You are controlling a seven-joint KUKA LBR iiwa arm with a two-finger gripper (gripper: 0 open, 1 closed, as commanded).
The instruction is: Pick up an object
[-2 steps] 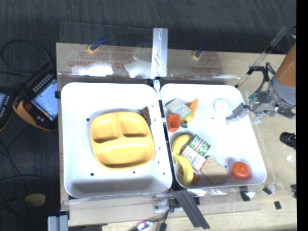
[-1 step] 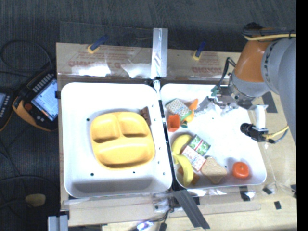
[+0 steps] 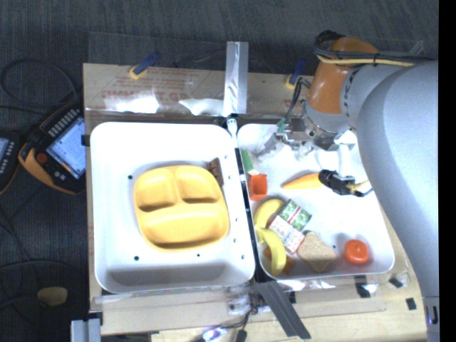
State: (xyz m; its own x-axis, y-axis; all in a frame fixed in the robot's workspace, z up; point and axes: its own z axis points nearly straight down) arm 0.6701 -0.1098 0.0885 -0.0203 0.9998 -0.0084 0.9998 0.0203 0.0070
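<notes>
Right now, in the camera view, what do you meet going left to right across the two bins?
Yellow tray → small orange block → banana → carton → slice of bread → orange ball.

Grey arm reaching in from the right, orange band above wrist, claw (image 3: 281, 140) lowered

Right bin crowded low, open at top-right

Banana (image 3: 269, 226), carton (image 3: 291, 223), bread (image 3: 315, 251), tomato (image 3: 355, 251) pack the right bin's (image 3: 385, 262) near end; carrot (image 3: 303, 182) mid; yellow tray (image 3: 182, 205) fills left bin (image 3: 107, 262) centre.
</notes>
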